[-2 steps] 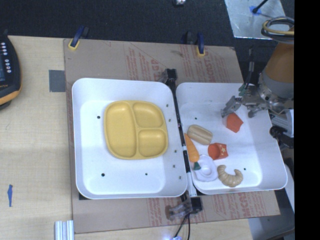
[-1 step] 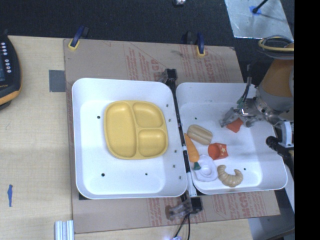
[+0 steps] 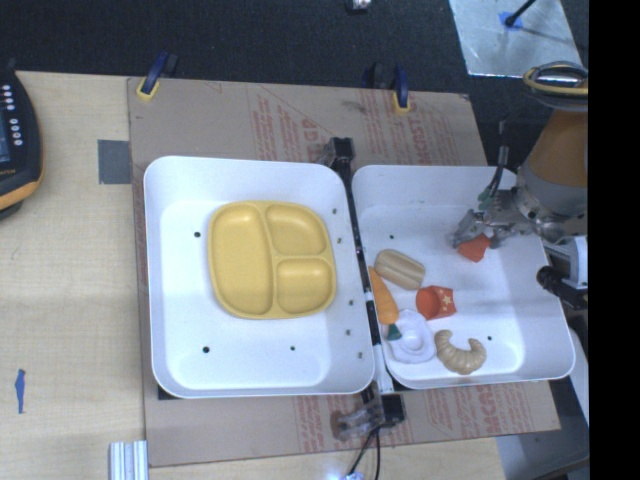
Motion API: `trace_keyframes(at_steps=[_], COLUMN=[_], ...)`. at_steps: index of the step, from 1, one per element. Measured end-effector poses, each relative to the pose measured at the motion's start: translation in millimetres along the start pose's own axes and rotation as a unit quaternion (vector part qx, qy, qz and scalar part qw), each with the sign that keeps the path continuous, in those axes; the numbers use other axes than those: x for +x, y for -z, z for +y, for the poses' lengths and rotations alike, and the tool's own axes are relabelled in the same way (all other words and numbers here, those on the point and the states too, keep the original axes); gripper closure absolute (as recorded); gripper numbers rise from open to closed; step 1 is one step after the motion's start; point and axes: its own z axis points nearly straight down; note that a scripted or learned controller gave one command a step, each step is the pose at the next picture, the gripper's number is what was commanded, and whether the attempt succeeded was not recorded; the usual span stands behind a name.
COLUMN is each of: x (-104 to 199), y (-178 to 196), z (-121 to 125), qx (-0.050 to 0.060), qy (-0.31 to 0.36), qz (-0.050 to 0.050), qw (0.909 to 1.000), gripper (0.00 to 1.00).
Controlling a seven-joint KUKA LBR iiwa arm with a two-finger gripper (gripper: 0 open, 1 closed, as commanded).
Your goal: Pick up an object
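Though touching, red piece (image 3: 473, 249) beneath gripper (image 3: 476, 230)

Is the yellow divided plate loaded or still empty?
Empty. The yellow divided plate sits in the left bin with all three compartments bare.

- One fixed camera looks down at a slant from above the table (image 3: 80, 268).
- Both white bins (image 3: 165, 268) fit in frame, moderately near.
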Motion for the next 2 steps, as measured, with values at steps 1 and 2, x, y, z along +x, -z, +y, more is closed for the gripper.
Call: trace_keyframes(at_steps=[1,2], x=[84.6,147.9], y=[123.3,132.4], z=[-0.1,-23.8], qx=[-0.008,0.0], qy=[0.004,0.004], qz=[0.001,0.002], qw=[1.0,1.0], gripper=[1.0,1.0])
